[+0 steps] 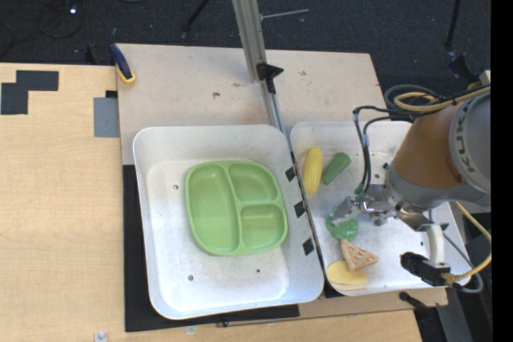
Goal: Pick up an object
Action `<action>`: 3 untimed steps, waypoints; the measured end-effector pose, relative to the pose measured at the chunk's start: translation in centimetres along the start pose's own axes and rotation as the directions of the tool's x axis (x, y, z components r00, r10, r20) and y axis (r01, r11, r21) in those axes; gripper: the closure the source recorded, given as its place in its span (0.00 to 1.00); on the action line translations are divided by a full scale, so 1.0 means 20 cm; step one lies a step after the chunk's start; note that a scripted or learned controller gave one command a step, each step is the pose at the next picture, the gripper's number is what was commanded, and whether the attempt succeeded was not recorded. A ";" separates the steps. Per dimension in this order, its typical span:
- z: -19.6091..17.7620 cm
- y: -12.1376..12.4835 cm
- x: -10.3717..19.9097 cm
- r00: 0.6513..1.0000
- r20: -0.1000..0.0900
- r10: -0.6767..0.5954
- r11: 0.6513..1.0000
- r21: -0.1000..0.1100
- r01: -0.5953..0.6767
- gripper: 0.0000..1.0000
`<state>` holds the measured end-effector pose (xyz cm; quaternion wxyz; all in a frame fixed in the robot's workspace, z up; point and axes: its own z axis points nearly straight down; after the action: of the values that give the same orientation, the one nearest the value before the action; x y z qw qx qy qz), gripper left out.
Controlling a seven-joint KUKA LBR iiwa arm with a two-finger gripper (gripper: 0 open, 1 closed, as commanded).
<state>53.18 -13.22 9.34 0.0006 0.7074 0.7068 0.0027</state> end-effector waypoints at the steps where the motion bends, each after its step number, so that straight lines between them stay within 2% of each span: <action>1: -0.06 0.01 0.00 1.000 0.000 0.003 1.000 -0.006 -0.003 1.00; 2: -0.30 -0.03 -0.01 1.000 0.003 -0.001 1.000 0.004 0.001 1.00; 3: -0.60 -0.01 0.02 1.000 0.004 -0.002 1.000 0.000 0.002 1.00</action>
<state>52.87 -12.85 21.43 0.0017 0.7065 0.7077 0.0013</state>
